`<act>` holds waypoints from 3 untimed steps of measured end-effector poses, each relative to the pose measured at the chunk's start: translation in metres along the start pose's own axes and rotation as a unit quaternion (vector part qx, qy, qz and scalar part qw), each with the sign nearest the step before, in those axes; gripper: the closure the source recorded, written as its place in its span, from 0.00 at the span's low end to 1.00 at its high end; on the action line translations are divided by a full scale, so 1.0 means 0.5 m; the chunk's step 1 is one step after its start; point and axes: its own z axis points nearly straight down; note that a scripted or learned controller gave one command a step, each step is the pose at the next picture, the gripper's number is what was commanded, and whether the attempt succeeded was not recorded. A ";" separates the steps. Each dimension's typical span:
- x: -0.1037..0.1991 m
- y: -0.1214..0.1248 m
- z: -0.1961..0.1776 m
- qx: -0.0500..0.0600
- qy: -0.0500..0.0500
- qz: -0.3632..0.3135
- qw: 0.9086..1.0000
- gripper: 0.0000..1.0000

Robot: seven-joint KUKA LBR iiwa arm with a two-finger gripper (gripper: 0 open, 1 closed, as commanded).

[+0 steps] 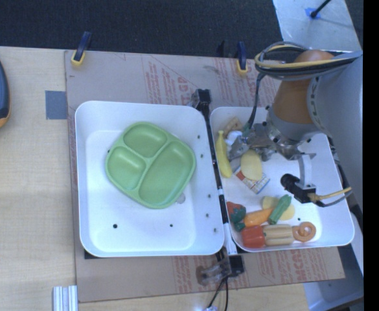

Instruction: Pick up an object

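Though the gripper [249,145] is low in the right bin [337,222], just right of the banana [223,155], I cannot tell its state. The banana, probably light, stiff, slippery plastic, lies along the bin's left wall; pinch it mid-length across its width.

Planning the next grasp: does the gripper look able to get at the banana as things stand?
Probably yes. The gripper hangs right beside the banana, which lies uncovered along the right bin's left wall; that wall may crowd one finger.
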 end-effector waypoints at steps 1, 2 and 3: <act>-0.009 -0.015 0.002 0.004 0.002 0.002 1.000 0.00; -0.020 -0.078 0.003 0.005 0.001 0.002 1.000 0.00; -0.021 -0.075 -0.019 0.004 0.001 0.002 1.000 1.00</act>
